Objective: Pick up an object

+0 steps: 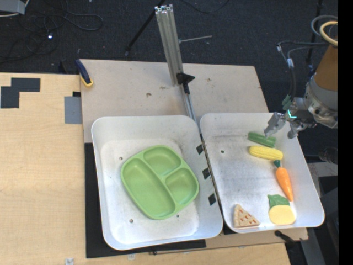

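Looking down on the bench from the camera view: two bins side by side. Left bin (105, 214) carries a green divided plate (160, 181), sitting a bit left of centre, nothing in its compartments.

Right bin (231, 203) has all the candidates. Green pod-shaped toy (261, 139) lies near the far right rim, and a corn cob (266, 153) lies just beside it on the near side, roughly parallel. Carrot (284, 183) sits below those, angled along the right wall. Near the front: a yellow piece with a green top (281, 211) and a wedge-shaped waffle-pattern toy (244, 217), close together but apart.

Arm comes in from the right, orange band visible at the frame edge. Gripper (287, 125) hovers at the right bin's far right corner, above the rim, just beside the green pod toy. Fingers look spread, with a gap between the two tips, nothing in that gap, so no grasp yet.

My read: approach phase, likely target is the pod or the corn since they're closest. Risk: both lie hard against each other and near the wall, so a finger could land on the rim or nudge the neighbour instead of straddling one item.
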Controlling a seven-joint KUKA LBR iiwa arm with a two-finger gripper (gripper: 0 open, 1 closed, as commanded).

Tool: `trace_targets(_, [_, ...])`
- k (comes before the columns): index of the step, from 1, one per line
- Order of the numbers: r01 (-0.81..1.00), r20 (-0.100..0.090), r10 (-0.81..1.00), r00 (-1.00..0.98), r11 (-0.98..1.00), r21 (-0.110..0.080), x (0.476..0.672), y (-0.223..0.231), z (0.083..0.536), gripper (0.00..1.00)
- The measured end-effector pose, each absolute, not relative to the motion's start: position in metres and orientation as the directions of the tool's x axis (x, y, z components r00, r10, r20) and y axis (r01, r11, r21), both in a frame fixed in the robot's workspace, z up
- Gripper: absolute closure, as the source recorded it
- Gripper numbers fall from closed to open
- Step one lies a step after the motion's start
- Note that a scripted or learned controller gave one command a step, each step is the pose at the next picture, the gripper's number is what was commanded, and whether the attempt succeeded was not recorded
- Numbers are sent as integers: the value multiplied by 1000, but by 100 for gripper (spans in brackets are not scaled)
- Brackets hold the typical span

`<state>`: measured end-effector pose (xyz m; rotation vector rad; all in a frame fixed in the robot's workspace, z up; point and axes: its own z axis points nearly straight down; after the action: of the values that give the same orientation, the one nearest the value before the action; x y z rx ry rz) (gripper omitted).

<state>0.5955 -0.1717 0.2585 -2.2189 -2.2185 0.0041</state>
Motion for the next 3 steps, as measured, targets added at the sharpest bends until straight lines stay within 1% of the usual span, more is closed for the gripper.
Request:
trace_targets(1, [1000,1,1000,0,0,-3,596,-172,259,0])
trace_targets(2, [1000,2,1000,0,0,-8,599,-169,195,0])
trace_targets(3, [1000,2,1000,1,-1,-9,595,-168,131,0])
